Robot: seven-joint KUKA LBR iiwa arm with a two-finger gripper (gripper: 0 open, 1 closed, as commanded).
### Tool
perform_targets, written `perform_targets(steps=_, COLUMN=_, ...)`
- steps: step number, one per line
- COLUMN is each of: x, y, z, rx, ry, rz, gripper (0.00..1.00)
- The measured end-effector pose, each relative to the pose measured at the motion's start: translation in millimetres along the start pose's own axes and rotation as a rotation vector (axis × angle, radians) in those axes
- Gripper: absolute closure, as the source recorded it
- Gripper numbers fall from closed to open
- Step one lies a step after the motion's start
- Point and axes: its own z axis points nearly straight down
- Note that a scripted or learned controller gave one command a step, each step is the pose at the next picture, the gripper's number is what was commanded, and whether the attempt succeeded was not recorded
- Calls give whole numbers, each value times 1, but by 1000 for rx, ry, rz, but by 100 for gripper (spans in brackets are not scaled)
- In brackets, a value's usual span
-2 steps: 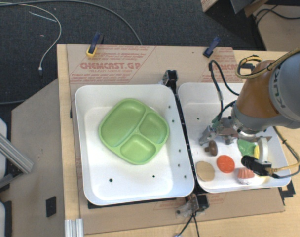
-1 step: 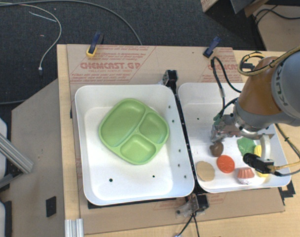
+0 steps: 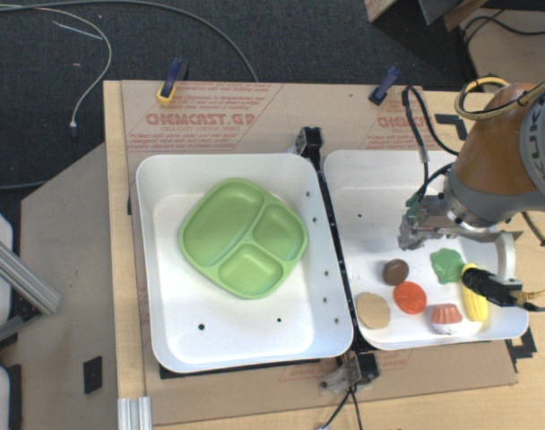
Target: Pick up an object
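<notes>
1. The bench (image 3: pixel 210 106) carries two white bins: the left bin (image 3: pixel 165 330) holds a green divided plate (image 3: pixel 244 237); the right bin (image 3: pixel 371 182) holds the small toy foods.
2. The arm (image 3: pixel 497 164) reaches in from the right over the right bin's far-right part.
3. The gripper (image 3: pixel 418 231) hangs near the bin's middle, just far of the foods. Whether it is open, or has hold of anything, I cannot tell.
4. The pickable things cluster at the near right: a green leafy piece (image 3: pixel 447 265), a yellow corn-like piece (image 3: pixel 476 305), a tan round (image 3: pixel 373 310), an orange-red ball (image 3: pixel 410 297), a pink cupcake-like piece (image 3: pixel 445 316), a brown ball (image 3: pixel 395 271).
5. This looks like the approach step; next, the gripper should come down squarely over one piece, likely the brown ball nearest it.
</notes>
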Motion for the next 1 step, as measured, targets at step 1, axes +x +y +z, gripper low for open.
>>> perform_targets(steps=1, x=0, y=1, z=-53, rx=-1, ry=0, rz=-2, gripper=100)
